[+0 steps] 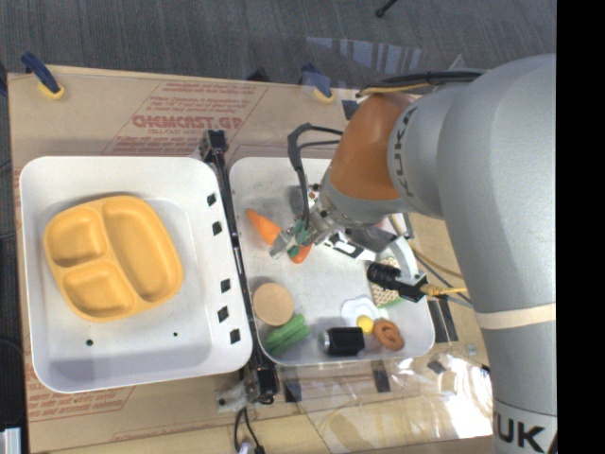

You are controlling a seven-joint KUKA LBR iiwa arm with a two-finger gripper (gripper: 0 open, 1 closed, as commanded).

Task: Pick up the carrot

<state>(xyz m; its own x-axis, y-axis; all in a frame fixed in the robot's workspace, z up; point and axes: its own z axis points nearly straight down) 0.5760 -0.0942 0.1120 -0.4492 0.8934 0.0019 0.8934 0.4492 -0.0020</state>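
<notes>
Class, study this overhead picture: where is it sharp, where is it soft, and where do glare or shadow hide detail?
Camera view: even light, the yellow divided plate sharp; the carrot and gripper small and slightly soft; pale glare on the right bin floor; the grey arm looms large, shading the items beneath its wrist.

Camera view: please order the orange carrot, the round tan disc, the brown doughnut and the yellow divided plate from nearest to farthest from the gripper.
1. Orange carrot, just left of the gripper.
2. Round tan disc, below it in the right bin.
3. Brown doughnut, lower right corner.
4. Yellow divided plate, in the left bin.
</notes>
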